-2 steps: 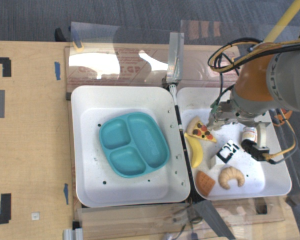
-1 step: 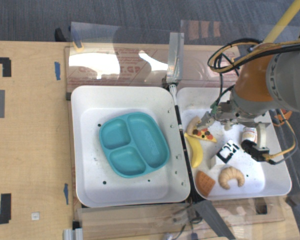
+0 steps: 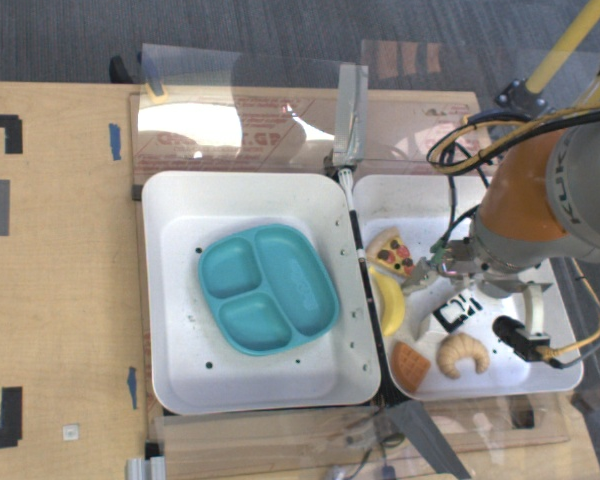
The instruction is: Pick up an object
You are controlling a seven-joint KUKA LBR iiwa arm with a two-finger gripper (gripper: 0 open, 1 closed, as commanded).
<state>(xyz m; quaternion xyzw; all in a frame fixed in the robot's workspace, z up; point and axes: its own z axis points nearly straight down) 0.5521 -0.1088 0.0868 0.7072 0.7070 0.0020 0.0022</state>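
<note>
In the right bin point(image 3: 420, 196) lie several toy foods. A pizza slice point(image 3: 390, 252) rests near the bin's left wall, with a yellow banana point(image 3: 388, 303) just below it. An orange wedge point(image 3: 411, 365) sits at the bin's front left, and a tan croissant point(image 3: 463, 353) lies to its right. The grey arm with its orange band point(image 3: 520, 203) reaches in from the right. Its gripper point(image 3: 457, 310) hangs low over the bin's middle, above the croissant and to the right of the banana. Nothing shows held in it.
The left bin point(image 3: 170, 298) holds a teal divided plate point(image 3: 268, 288). A metal divider point(image 3: 348, 128) stands at the back between the bins. Cables point(image 3: 480, 133) loop over the arm, and a black fitting point(image 3: 515, 336) hangs by the right bin's front right.
</note>
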